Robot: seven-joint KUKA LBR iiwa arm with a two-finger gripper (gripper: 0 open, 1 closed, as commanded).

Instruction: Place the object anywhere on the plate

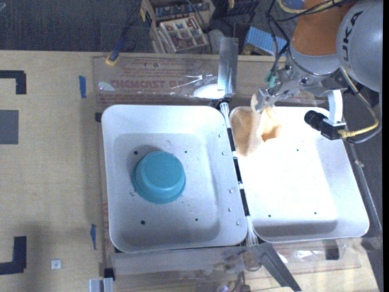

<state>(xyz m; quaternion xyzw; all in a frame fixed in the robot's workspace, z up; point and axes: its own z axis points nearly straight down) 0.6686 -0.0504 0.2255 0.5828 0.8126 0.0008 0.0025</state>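
Pincer (265, 100) low, arm from right

Light wood table (48, 181) with two shallow white bins touching side by side: left bin (115, 126), right bin (352, 212). Black tape marks (17, 81) and blue tape bits (82, 86) on the tabletop left of the bins.

Arm (340, 23) — cropped at frame edge
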